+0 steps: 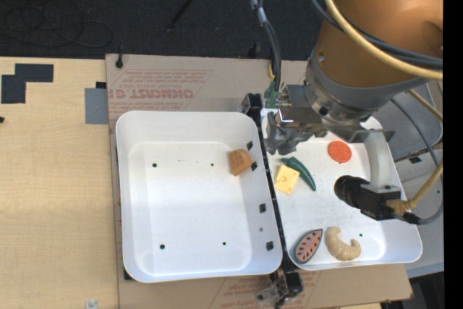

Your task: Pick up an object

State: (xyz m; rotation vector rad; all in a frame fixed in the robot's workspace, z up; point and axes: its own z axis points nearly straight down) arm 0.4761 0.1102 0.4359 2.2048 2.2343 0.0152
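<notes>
We can make out one line of red print on the cardboard sheet (pixel 181 79) that lies under the bins, up and to the left of the gripper (pixel 278 145). It runs upside down and appears to read "OHMCRAFT, G PARTN…", though we cannot be sure of the letters. More faint red print shows on the same cardboard at the bottom edge, below the gripper, too small for us to read.
</notes>
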